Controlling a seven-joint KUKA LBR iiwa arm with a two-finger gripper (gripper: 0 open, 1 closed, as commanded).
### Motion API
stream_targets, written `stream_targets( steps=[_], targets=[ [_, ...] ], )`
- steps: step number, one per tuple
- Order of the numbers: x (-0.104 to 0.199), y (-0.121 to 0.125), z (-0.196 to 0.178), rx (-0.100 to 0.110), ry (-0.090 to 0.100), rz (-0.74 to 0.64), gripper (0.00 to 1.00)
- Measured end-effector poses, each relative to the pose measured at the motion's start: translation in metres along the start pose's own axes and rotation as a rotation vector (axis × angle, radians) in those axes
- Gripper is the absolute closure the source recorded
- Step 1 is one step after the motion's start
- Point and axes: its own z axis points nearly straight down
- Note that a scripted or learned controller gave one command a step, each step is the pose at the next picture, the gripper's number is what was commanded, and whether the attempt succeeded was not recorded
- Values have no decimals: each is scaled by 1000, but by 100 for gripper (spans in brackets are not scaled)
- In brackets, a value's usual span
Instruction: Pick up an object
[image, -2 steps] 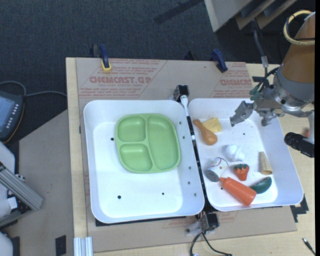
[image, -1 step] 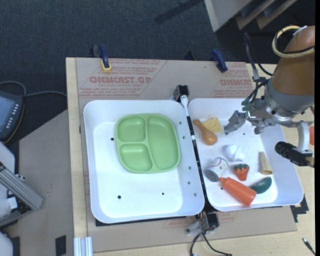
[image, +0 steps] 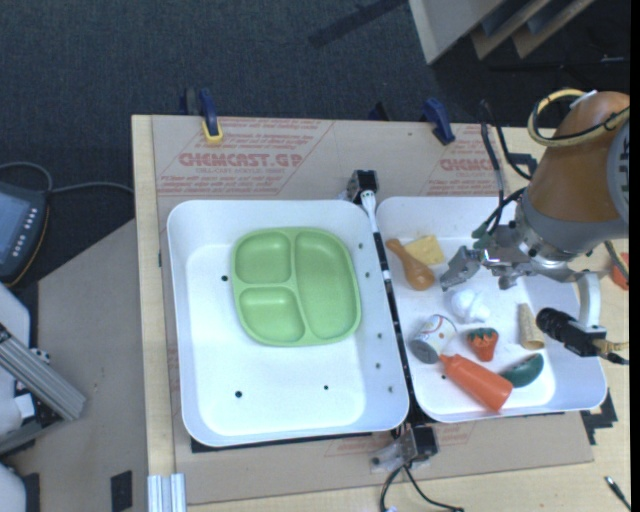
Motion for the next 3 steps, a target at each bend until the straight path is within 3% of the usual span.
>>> stream_targets(
  steps=[2,3],
  targets=[
    [7,7,91,-3,0,-1,0],
    [6,7,79,-8,-1,1,100]
  ],
)
